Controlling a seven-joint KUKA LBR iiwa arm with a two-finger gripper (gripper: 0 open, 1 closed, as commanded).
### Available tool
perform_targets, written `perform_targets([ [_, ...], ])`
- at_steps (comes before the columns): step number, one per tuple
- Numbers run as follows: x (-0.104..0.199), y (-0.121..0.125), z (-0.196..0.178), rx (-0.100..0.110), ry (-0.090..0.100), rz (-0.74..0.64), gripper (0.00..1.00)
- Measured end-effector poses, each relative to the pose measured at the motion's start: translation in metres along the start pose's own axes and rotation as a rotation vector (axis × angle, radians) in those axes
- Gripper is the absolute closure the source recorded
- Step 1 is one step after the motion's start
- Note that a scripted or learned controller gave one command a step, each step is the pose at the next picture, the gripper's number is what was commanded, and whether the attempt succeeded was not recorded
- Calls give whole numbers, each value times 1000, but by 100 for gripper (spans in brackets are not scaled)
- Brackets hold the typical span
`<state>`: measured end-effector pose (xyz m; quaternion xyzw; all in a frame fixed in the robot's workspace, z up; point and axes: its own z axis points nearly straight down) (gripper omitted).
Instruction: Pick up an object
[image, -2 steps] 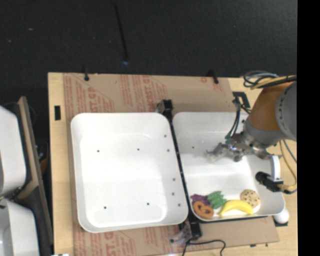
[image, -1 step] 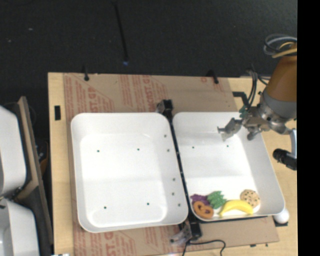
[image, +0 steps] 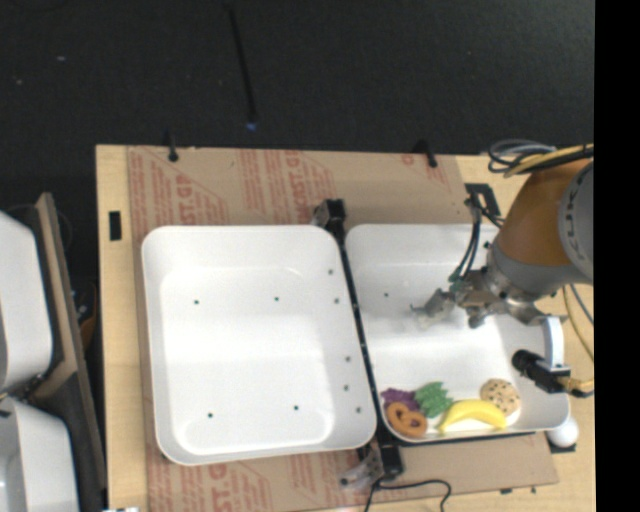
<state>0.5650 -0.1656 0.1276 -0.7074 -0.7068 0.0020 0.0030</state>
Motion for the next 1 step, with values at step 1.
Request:
perform_targets([
  [1, -2, -19, -69, -13, -3, 0, 0],
])
